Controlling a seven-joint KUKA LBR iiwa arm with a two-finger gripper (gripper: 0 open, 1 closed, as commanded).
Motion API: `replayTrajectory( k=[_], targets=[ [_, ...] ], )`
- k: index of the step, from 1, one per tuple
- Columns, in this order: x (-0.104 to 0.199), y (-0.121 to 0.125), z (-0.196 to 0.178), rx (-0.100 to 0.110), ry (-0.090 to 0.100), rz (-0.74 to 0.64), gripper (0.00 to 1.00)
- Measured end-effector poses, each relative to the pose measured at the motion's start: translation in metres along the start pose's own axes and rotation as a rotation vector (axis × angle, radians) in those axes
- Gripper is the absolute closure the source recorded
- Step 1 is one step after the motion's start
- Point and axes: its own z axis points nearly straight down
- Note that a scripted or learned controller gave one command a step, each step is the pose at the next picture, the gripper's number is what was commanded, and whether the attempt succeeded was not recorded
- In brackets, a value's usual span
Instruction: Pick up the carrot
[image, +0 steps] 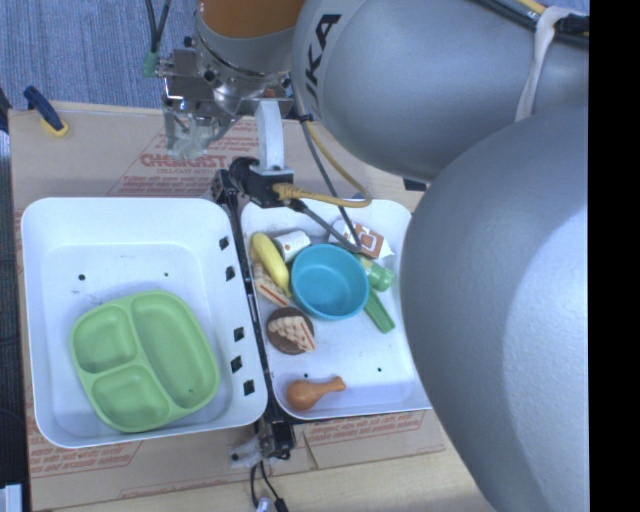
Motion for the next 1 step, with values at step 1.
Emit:
replayTrajectory(
  k=[1],
  targets=[
    [0.034, -0.0418, 0.0724, 0.011, -0.004, 0.351, 1.0]
  ],
)
